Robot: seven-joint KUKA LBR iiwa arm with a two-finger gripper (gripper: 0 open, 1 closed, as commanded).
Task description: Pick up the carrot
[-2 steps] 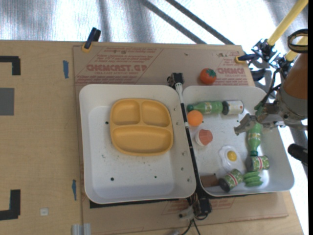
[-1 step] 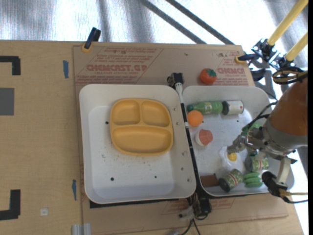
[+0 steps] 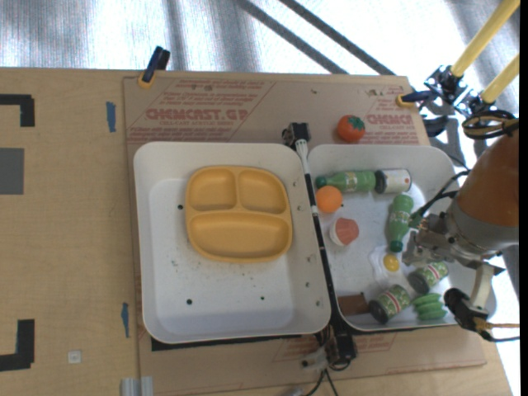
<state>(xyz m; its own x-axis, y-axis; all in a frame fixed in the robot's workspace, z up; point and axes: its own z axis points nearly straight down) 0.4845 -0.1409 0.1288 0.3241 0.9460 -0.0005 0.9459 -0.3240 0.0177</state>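
Where the right bin (image 3: 375,324) meets the frame's lower right, 2 green-labelled bottles (image 3: 389,302) and 1 green pod (image 3: 429,308) crowd the gripper (image 3: 429,250); whether it is released or clenched I cannot tell. Higher up lie 2 green bottles (image 3: 400,217), 1 orange ball (image 3: 329,199) and 1 red-and-white piece (image 3: 345,231). Which of these is the carrot, I cannot tell.

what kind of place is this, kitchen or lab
Likely a robot test lab: two shallow white bins clamped on a brown cardboard-covered bench, small plastic toy foods like the green bottle, and a grey robot arm.
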